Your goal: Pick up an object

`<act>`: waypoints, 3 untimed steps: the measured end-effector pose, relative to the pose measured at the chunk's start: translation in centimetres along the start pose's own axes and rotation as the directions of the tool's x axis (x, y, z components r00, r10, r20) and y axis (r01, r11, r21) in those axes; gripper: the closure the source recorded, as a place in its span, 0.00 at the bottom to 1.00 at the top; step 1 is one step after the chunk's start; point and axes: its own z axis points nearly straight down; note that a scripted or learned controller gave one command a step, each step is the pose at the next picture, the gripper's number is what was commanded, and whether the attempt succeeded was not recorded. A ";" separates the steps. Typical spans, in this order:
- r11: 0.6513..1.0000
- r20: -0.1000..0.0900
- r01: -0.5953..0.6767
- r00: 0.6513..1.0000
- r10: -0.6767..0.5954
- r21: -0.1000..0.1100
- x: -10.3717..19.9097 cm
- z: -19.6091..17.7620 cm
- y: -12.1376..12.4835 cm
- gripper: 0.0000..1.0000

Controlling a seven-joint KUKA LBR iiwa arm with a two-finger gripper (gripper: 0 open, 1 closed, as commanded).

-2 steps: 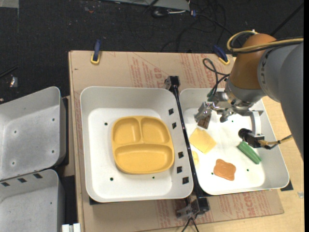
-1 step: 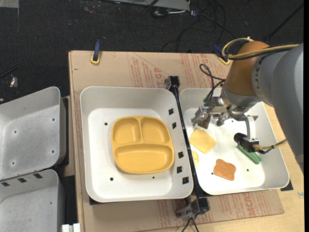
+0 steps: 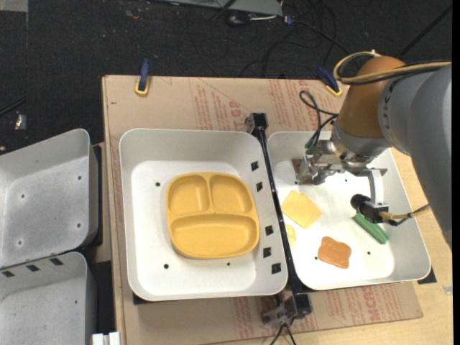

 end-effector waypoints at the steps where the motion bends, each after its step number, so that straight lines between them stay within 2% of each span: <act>1: 1.000 0.001 0.003 1.000 -0.003 -0.006 -0.1 -5.6 1.2 1.00; 2: 1.000 0.001 0.004 1.000 -0.004 -0.005 -0.1 -11.2 2.3 1.00; 3: 1.000 0.000 0.003 1.000 -0.003 -0.002 -0.1 -12.7 2.4 1.00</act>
